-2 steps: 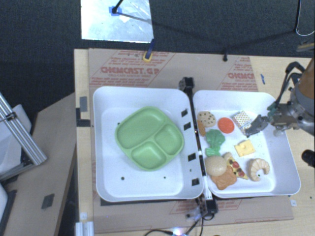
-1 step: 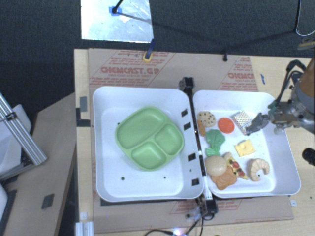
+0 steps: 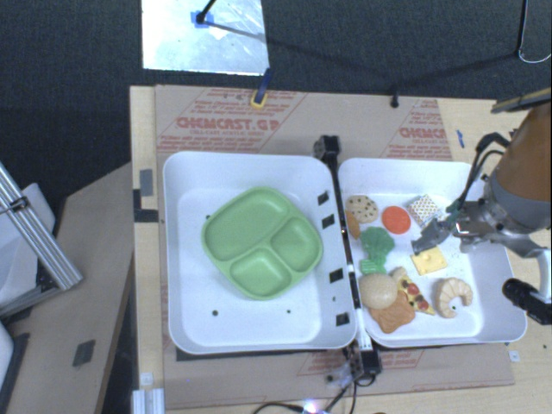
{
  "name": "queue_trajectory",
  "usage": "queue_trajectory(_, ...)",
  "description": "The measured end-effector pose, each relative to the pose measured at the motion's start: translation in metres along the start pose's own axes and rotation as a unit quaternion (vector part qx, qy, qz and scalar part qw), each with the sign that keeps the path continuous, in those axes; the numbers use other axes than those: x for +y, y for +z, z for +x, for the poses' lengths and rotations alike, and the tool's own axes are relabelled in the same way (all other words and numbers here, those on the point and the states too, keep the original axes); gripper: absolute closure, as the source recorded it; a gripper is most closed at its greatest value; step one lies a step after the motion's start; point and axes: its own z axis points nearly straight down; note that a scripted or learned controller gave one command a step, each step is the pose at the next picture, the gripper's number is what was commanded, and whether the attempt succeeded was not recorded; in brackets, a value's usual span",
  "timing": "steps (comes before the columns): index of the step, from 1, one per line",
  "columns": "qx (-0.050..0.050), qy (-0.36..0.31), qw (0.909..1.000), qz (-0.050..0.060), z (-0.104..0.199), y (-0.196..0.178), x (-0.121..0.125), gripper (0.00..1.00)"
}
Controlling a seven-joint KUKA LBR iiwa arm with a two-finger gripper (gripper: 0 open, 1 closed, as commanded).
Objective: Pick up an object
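The right bin [image 3: 492, 317] holds several toy foods: a chip cookie [image 3: 362, 207], an orange-red disc [image 3: 396, 219], a white dotted cube [image 3: 423, 207], green broccoli [image 3: 376, 244], a yellow cheese wedge [image 3: 429, 263], a bread roll [image 3: 378, 291], a pizza slice [image 3: 413, 292], a brown toast piece [image 3: 395, 318] and a tan croissant [image 3: 452, 295]. My gripper [image 3: 429, 238] reaches in from the right. Its tip hangs just above the cheese wedge and below the dotted cube. Nothing is visibly held.
The left bin [image 3: 185, 317] carries a green divided plate [image 3: 261, 242]. A black-clipped divider [image 3: 338, 231] runs between the bins. A shiny sheet [image 3: 205, 22] lies beyond the bench at the back.
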Motion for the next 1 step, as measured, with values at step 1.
queue_trajectory(1,0.0,0.0,1.0,0.0,0.0101,0.0483,0.0006,0.0)
